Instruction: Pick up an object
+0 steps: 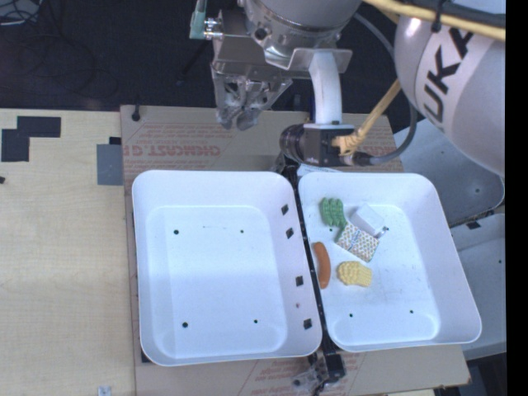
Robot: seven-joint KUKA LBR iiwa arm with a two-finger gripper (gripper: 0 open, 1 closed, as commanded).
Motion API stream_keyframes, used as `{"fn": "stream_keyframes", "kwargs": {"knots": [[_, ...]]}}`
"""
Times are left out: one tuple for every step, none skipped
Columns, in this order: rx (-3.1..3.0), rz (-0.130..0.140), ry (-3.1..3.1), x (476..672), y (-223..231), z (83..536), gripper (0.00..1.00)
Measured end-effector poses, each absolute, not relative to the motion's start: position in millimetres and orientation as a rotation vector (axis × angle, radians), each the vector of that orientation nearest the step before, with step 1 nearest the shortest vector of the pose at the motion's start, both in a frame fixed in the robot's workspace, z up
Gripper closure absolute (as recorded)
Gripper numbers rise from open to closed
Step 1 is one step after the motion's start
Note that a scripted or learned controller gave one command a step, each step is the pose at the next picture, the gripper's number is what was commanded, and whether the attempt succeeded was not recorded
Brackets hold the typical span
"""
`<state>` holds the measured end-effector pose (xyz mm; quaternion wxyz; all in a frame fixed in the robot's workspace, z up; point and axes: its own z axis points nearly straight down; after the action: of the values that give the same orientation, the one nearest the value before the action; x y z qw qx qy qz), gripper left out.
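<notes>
arm (445,64) raised, gripper (241,115) above bins' far edge

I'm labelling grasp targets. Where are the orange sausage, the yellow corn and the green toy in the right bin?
Sausage (322,264), camera view, middle of its body.
Corn (355,274), camera view, centre of its top.
Green toy (333,213), camera view, middle of it.

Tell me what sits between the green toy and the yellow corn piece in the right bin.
In the camera view, the patterned packet lies between the green toy and the yellow corn piece.
</notes>
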<state>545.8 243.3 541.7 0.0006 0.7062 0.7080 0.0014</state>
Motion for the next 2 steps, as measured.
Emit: {"fn": "stream_keyframes", "kwargs": {"knots": [[2.221, -0.009, 2.225, 527.2, 237.6, 537.2, 1.00], [2.209, -0.015, 2.239, 527.0, 240.8, 546.3, 1.00]]}}
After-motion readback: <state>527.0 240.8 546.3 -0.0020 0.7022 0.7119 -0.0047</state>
